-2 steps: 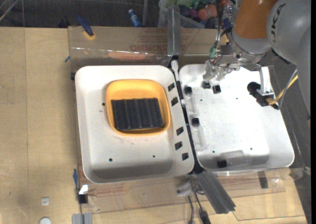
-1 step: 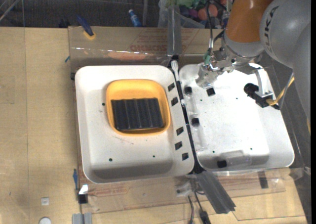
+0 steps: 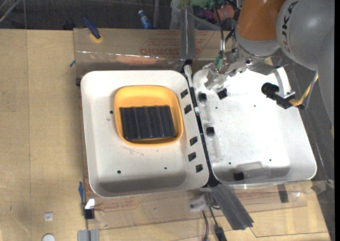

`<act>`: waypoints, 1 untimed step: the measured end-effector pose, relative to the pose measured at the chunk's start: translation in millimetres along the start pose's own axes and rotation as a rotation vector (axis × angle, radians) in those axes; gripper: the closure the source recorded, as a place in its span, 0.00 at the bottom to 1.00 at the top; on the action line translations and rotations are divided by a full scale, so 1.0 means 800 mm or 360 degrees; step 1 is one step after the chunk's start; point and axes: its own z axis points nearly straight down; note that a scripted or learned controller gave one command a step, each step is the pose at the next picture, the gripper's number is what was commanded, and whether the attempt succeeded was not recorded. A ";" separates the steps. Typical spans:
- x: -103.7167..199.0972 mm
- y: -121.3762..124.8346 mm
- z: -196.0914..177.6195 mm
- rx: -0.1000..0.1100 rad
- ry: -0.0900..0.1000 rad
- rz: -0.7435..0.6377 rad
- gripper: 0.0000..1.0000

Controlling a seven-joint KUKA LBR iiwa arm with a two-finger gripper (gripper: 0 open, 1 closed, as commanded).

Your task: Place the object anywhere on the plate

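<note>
Plate (image 3: 147,93), yellow, sits in left bin (image 3: 101,171); dark ridged object (image 3: 147,122) lies flat on it. Arm (image 3: 297,11) hangs over right bin (image 3: 276,149), gripper (image 3: 219,77) near its back left corner; finger state cannot be told.
</note>
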 end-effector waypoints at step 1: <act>0.031 0.011 0.023 0.0008 0.0005 -0.0093 1.00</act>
